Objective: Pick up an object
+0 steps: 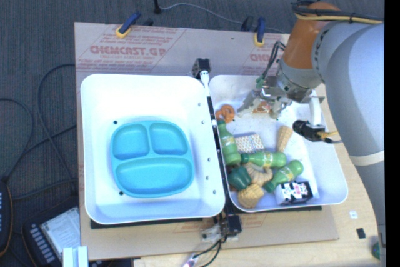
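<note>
Grey arm [356, 90]: reaches from right, wrist bent down | jaws [265, 100]: spread, low over right bin [334, 181] far end

Blue divided tray [152, 156] in left bin [100, 97]; blue/yellow clamps [129, 23] on board edge, prob. cardboard.

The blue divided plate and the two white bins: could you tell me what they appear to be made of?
The blue divided plate looks like moulded plastic, smooth and slightly glossy: uniform colour, rounded compartment edges, soft highlights. The left white bin and the right white bin also look like thin formed plastic, with rounded corners and a smooth, faintly shiny surface, though the look leaves it open.
</note>
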{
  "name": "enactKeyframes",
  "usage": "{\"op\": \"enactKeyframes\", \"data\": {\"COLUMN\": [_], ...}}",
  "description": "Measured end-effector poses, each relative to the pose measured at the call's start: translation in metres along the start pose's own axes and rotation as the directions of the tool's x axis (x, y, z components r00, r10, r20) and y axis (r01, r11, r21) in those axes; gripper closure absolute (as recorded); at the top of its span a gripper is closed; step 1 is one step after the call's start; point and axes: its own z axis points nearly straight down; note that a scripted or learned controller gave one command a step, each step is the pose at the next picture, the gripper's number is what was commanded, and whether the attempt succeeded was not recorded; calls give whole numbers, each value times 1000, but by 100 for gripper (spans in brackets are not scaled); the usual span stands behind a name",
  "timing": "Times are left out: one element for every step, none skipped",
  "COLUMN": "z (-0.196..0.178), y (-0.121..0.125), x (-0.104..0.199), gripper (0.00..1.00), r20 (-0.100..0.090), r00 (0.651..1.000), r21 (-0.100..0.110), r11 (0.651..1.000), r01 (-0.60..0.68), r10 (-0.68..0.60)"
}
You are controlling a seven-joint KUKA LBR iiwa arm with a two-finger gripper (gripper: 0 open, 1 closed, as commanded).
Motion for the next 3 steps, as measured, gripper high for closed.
{"op": "enactKeyframes", "data": {"z": [-8,-8,-14], "y": [-2,-2,-110], "x": [-2,-2,-44], "gripper": [100,0,0], "r20": [6,5,9], "r00": [1000,1000,1000], "r21": [4,4,-48], "r11": [1000,1000,999], "r01": [1,1,6], "r10": [-1,-1,-5]}}
